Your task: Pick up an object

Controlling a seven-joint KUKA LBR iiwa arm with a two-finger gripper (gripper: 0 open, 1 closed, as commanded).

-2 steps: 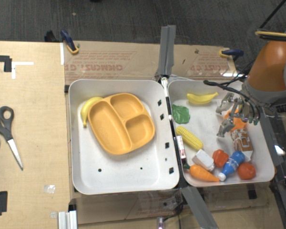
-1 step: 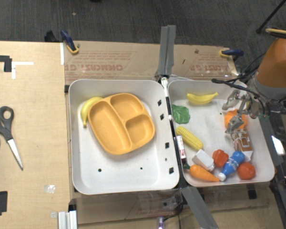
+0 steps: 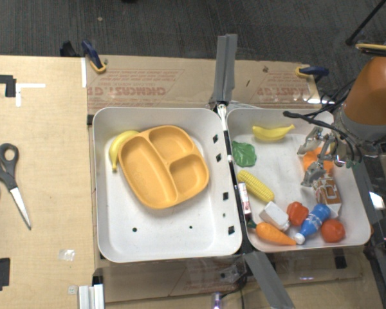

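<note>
The gripper [image 3: 318, 154] hangs low over the right bin [image 3: 280, 154]; its grip cannot be made out. An orange object [image 3: 309, 161] sits beneath it. Nearby lie one corn cob [image 3: 255, 185], one carrot [image 3: 273, 234], one bottle [image 3: 313, 223]. Two bananas: one here [image 3: 273, 132], one [image 3: 118, 146] beside the single divided plate [image 3: 163, 166] in the left bin [image 3: 116, 230]

Arm [image 3: 372, 102]: broad rounded orange band, glossy, with grey segment beneath, seen at right edge of bench. Black cables [image 3: 312, 113] loop from wrist, thin, curving across grey housing. Gripper [image 3: 320, 158]: bare silvery metal, angular linkage parts, small brackets and fasteners too fine to count. Fingers slim, metallic, partly confused with clutter behind. Small green-tinted fitting beside wrist. No legible markings discernible on casing.
</note>
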